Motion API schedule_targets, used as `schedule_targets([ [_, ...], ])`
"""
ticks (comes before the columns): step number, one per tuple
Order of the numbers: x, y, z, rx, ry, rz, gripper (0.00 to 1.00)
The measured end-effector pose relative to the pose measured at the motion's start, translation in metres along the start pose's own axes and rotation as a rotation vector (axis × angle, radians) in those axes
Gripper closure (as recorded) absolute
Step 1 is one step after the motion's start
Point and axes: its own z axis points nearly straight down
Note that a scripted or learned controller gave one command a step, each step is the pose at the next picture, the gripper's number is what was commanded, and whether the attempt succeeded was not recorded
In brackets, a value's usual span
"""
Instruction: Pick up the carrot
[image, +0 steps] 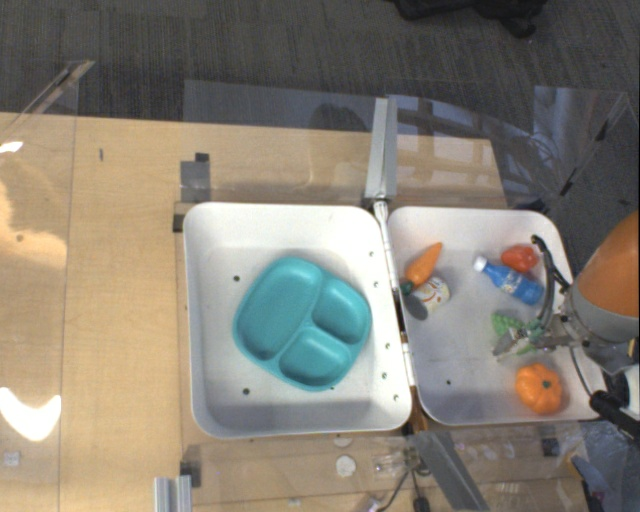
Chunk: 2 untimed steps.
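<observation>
The carrot (424, 262) is small and orange with a green tip. It lies tilted in the right bin (455, 395), near the upper left corner and close to the divider between the bins. My gripper (516, 345) reaches in from the right edge and hangs low over the right half of that bin, well to the right of the carrot and below it in the view. It sits beside a green item (508, 324). The carrot lies apart from the gripper.
A white round toy (433, 291) and a grey piece (415, 305) lie just below the carrot. A blue bottle (511, 281), a red-orange item (520, 258) and an orange pumpkin (540, 388) share the right bin. The left bin (215, 250) holds a teal divided plate (303, 322).
</observation>
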Motion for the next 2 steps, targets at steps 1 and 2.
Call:
schedule_targets([
  [1,-0.0078,-0.0023,0.0003,0.003,0.002,0.063,0.00],
  [2,-0.0087,-0.0017,-0.0003,0.001,0.001,-0.273,0.00],
])
